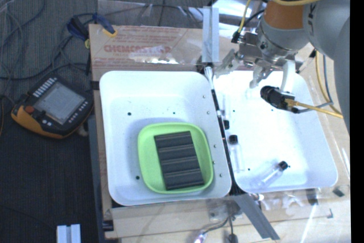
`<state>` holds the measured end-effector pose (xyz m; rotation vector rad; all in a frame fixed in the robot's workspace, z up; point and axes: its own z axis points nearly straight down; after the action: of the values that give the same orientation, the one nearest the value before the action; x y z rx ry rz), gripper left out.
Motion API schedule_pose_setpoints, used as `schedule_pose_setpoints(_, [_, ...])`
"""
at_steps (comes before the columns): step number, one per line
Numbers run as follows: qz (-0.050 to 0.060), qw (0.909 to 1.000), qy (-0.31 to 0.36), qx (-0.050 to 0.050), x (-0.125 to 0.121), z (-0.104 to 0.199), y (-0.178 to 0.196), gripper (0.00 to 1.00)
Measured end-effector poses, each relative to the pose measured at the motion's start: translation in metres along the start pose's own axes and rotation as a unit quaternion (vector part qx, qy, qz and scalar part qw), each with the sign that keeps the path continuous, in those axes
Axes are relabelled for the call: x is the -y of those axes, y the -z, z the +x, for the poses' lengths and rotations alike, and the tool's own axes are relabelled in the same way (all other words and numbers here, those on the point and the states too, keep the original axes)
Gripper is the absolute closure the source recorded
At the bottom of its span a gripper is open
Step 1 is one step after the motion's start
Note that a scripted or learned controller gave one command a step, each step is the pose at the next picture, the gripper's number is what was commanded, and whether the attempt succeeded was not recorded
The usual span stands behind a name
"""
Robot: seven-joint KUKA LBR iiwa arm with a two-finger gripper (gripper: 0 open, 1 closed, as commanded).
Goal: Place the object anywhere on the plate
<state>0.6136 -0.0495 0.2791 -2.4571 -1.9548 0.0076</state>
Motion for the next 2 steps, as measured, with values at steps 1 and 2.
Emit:
schedule_pose_setpoints(1, [0.000,0.9999,-0.013,0.001,-0.013,0.090,-0.008,0.00])
schedule_pose_setpoints(2, [0.000,0.9997,-0.025,0.001,-0.023,0.148,0.000,0.00])
